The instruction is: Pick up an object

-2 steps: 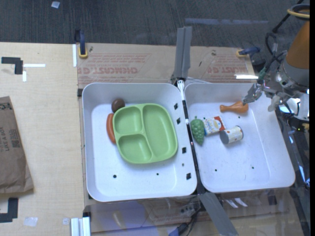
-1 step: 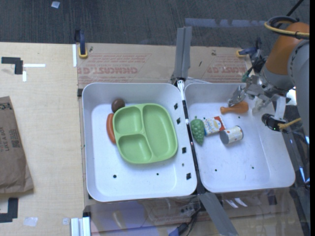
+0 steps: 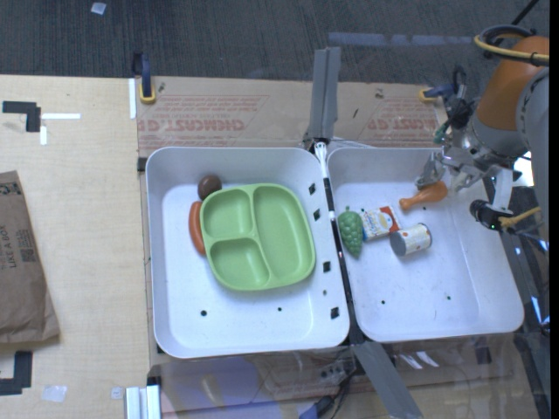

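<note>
In the right bin (image 3: 437, 304), an orange carrot-shaped toy (image 3: 421, 199) lies near the back right. My gripper (image 3: 439, 175) hangs right over its right end, close to or touching it. Further left in that bin lie a green bumpy item (image 3: 350, 232), a small white and red packet (image 3: 377, 223) and a silver can (image 3: 410, 239) on its side. The left bin (image 3: 175, 304) holds a green divided plate (image 3: 258, 234), a brown ball (image 3: 210, 185) and an orange-red sausage shape (image 3: 196, 227) half tucked under the plate's left edge.
The divider (image 3: 330, 225) between the bins stands just left of the green bumpy item. The arm's orange band (image 3: 507, 94) and cables rise at the far right. A brown paper bag (image 3: 22, 260) lies on the bench at the left.
</note>
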